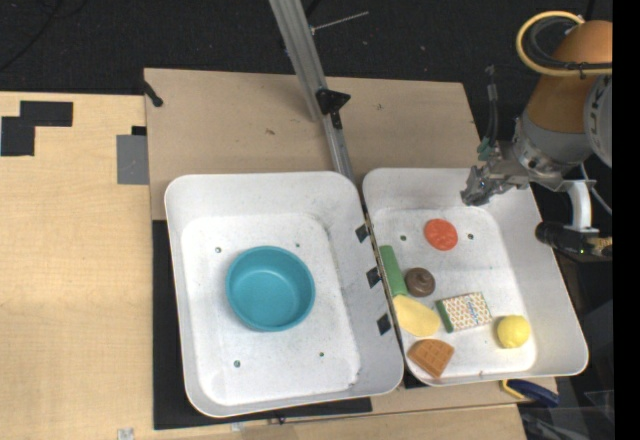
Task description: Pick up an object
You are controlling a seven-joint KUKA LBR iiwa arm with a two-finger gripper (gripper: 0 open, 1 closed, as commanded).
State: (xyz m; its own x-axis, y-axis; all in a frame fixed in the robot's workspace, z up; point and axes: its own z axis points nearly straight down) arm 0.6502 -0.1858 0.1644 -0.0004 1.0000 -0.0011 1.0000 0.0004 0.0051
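Gripper is seen at the upper right of the frame, over the far rim of the right bin; whether it is apart or together cannot be told. Nothing is seen held. An orange disc lies nearest, just below it. A blue bowl sits in the left bin. No pick appears made yet.

The patterned packet bears markings too small to read.
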